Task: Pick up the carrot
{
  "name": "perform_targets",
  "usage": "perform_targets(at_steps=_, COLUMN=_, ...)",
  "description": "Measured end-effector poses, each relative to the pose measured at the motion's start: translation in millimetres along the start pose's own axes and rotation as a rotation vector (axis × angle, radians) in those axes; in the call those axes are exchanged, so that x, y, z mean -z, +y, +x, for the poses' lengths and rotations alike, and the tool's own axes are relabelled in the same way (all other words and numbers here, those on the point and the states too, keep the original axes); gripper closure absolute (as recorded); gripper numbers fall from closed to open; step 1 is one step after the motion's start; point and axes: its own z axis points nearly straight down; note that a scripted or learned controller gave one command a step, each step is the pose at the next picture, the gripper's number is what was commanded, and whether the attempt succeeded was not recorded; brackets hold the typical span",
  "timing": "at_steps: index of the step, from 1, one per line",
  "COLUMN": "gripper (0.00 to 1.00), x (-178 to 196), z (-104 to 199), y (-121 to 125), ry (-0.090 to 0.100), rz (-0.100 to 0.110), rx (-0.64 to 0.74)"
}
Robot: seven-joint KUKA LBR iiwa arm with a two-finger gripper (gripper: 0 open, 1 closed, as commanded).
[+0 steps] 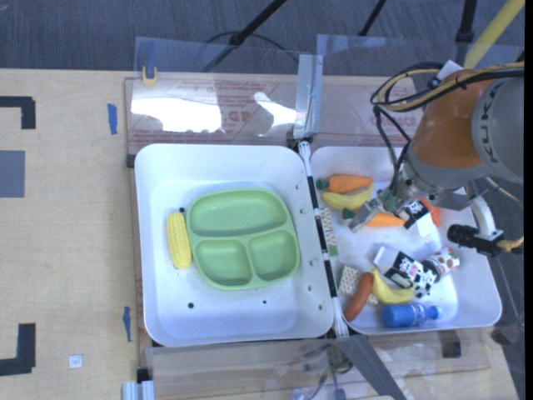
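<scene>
The carrot (351,182), orange with a green tip at its left end, lies at the back left of the right bin (483,307). It rests just behind a yellow banana (347,198). My gripper (372,212) is low in the right bin, just in front and to the right of the carrot and banana. A second orange piece (386,220) lies right against the gripper's front side. The grey arm with its orange band (450,136) hangs over the bin's back right part and hides what is under it.
In the right bin's front half lie a reddish sausage (359,295), another banana (391,290), a blue bottle (408,313) and a black-and-white toy (416,272). The left bin (158,307) holds a green divided plate (241,238) and a corn cob (178,240).
</scene>
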Motion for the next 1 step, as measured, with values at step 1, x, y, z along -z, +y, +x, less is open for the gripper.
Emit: perform_targets(at_steps=1, gripper=0.00, x=-20.3, z=-23.6, y=-13.8, ry=0.004, rz=0.000, rx=0.162)
